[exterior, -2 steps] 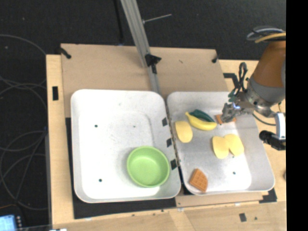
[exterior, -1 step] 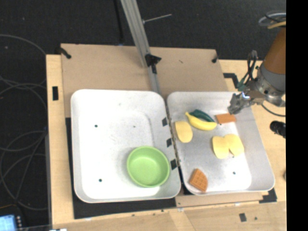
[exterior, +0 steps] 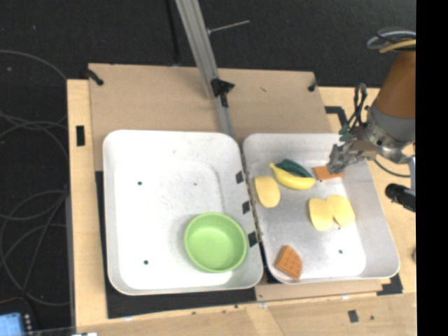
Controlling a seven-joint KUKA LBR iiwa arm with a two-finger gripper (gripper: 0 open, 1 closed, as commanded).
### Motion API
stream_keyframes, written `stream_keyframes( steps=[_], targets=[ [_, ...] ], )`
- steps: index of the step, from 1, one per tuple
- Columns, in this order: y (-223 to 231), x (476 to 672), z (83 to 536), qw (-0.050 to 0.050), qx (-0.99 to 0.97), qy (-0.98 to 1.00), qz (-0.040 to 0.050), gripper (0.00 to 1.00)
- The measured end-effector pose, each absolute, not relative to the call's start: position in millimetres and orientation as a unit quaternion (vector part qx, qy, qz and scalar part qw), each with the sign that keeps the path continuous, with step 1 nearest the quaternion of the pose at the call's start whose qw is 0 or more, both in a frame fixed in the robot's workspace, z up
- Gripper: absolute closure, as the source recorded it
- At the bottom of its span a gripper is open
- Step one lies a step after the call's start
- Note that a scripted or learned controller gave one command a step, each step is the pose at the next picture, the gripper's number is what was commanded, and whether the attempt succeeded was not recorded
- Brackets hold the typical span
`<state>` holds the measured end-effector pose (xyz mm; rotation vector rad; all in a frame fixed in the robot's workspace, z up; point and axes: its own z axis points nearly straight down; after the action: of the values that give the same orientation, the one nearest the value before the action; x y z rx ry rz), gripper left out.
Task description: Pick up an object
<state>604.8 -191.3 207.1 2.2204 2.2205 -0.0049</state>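
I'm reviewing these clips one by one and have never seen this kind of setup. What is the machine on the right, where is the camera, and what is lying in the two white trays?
The picture comes from one fixed camera above the bench, looking down at a slant. The grey and orange shape at the right is a robot arm; its gripper hangs low over the upper right part of the right bin, just beside a small orange block. Whether it has hold of anything cannot be told from here.

The left bin holds a green bowl. The right bin holds a yellow banana with a dark green piece touching it, a pale yellow rounded piece, a larger pale yellow lump, and an orange waffle-patterned piece near the front edge. These look like toy foods. A metal pole slants in from the top.
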Motion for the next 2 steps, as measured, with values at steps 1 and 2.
stream_keyframes(
  steps=[1,2],
  targets=[
    [-136.1,595.6,208.1,0.0,0.705,0.709,-0.0004,1.0],
    [-89.5,601.7,209.6,-0.001,0.705,0.71,0.0009,1.0]
  ],
)
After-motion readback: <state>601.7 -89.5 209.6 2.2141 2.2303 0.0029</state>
